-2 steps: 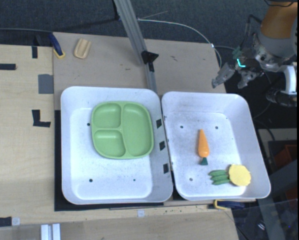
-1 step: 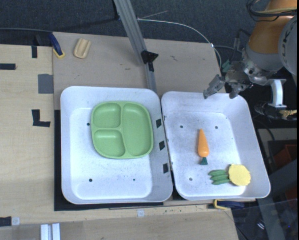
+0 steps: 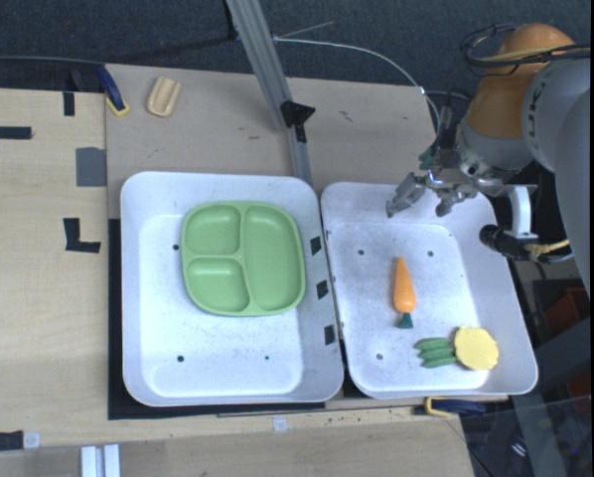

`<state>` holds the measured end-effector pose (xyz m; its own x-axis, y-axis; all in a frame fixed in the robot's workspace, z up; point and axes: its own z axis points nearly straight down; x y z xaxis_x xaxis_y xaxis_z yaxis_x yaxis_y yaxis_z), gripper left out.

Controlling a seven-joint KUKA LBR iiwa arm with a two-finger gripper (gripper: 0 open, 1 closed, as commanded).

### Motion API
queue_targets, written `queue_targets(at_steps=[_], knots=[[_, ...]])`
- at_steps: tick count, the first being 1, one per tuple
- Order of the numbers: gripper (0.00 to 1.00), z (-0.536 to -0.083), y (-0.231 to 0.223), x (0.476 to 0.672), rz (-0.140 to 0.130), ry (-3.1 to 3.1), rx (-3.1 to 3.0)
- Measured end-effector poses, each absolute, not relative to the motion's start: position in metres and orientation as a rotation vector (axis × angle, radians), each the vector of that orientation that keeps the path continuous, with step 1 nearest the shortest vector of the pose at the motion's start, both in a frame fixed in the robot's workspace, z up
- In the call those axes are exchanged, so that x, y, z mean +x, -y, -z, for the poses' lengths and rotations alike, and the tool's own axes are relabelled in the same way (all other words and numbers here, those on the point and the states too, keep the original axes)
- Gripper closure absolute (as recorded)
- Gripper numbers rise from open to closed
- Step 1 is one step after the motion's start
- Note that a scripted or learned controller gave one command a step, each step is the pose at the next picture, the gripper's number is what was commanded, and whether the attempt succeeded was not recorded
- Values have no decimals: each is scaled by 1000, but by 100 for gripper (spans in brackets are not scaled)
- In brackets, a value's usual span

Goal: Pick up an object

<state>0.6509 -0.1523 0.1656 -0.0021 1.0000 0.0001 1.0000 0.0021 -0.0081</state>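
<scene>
An orange toy carrot (image 3: 403, 286) lies upright near the middle of the right bin (image 3: 376, 366). A yellow toy piece with green pods (image 3: 460, 349) rests at that bin's near right. My gripper (image 3: 420, 203) hangs over the far edge of the right bin, above and behind the carrot, with its two fingers spread apart and nothing between them.
A green divided plate (image 3: 243, 257) sits in the left bin (image 3: 148, 366). A slanted metal pole (image 3: 267, 63) crosses the back of the bench. A small tan block (image 3: 163, 96) and a blue-yellow tool (image 3: 112, 89) lie on the bench at the far left.
</scene>
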Motion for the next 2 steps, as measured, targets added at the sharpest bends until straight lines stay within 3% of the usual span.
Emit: queue_targets(at_steps=[1,2], knots=[[0,-101,153,653,-9,2220,-2215],[100,-116,153,655,-3,2225,-2217]])
